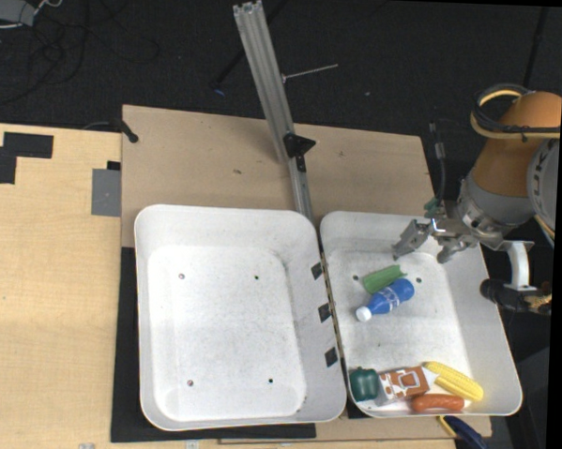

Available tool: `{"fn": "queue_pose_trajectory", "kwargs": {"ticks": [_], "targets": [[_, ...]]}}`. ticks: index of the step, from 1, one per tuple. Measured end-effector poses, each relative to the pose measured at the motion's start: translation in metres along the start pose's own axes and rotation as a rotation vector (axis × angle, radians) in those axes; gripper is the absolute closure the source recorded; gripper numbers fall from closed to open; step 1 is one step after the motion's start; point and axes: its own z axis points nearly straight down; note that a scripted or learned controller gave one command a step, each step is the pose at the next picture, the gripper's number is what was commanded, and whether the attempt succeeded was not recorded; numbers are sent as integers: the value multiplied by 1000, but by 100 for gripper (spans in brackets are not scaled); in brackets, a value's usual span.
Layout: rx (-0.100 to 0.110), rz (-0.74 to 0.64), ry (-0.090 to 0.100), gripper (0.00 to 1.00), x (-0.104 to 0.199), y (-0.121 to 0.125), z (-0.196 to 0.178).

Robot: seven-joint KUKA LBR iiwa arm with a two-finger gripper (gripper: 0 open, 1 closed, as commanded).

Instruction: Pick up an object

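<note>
My gripper (427, 245) hangs over the back of the right bin (483, 314), its two fingers spread open with nothing between them. A green block (382, 277) and a blue bottle with a white cap (387, 300) lie just below and to the left of it, near the bin's middle. At the bin's front edge sit a dark green piece (363, 384), an orange and white packet (401, 381), a yellow corn cob (454, 380) and a red sausage (436, 403).
The left bin (157, 259) lies beside the right one, joined by black clips (323, 310). A slanted metal rail (273, 106) runs from the back down to the bins' junction. The arm's orange band (511, 137) is at the right.
</note>
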Motion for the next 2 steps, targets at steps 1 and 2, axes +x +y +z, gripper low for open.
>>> {"fn": "queue_pose_trajectory", "kwargs": {"ticks": [1,2], "targets": [[1,0,1,0,6,-7,62],[-4,3,0,100,5,-5,48]]}}
